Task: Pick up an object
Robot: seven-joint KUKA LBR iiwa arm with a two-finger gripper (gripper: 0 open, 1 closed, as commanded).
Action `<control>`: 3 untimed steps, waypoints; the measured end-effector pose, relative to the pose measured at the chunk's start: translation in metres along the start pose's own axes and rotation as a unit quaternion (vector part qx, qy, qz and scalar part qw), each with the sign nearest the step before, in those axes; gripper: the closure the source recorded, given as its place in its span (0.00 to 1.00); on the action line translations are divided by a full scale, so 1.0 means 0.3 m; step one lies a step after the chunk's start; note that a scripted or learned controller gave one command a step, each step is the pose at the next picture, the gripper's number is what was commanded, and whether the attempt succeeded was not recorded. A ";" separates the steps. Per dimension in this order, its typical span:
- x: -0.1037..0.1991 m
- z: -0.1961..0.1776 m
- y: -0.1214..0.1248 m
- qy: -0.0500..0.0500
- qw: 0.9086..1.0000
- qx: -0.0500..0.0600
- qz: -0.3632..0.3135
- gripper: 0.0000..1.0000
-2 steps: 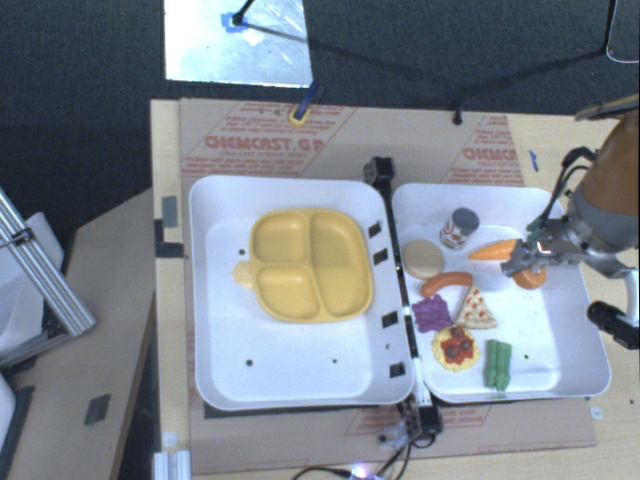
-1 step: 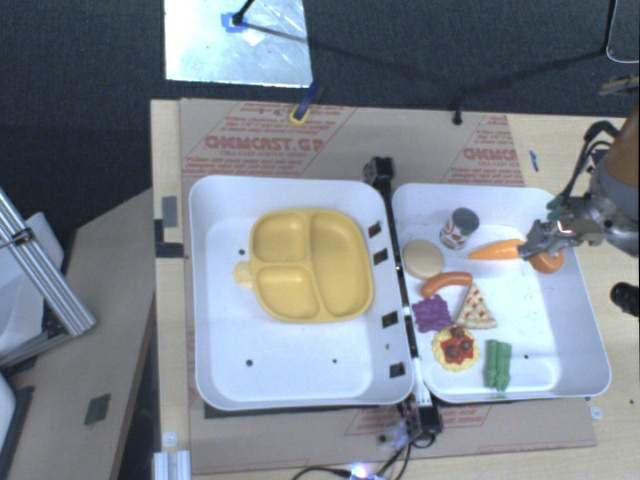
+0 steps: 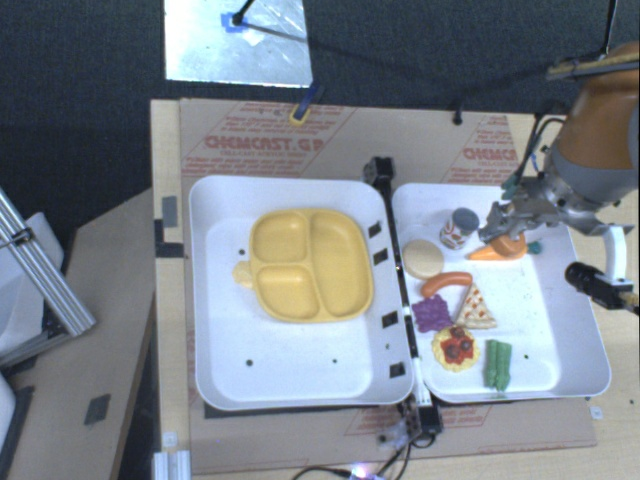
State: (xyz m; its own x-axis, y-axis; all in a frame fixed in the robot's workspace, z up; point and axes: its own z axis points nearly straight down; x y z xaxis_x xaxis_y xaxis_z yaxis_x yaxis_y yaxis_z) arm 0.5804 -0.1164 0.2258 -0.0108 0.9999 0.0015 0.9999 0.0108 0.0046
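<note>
Orange carrot (image 3: 500,249) directly under the jaws (image 3: 503,230), touching them; jaw spread impossible to tell

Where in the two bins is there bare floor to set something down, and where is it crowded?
Left bin: bare strip along the near edge below the yellow tray. Right bin: bare floor right of the pizza slice and green vegetable. Crowded by the divider, from can and carrot to the round pizza.
</note>
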 end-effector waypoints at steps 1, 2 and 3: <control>0.153 -0.011 0.075 0.000 1.000 0.000 0.000 1.00; 0.334 0.004 0.134 0.000 1.000 0.001 0.000 1.00; 0.370 -0.016 0.077 -0.001 1.000 0.002 0.002 1.00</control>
State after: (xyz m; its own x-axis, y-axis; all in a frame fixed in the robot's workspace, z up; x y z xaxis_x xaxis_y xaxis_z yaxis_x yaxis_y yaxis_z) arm 0.6022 -0.0051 0.2310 -0.0060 1.0000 0.0002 1.0000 0.0060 0.0005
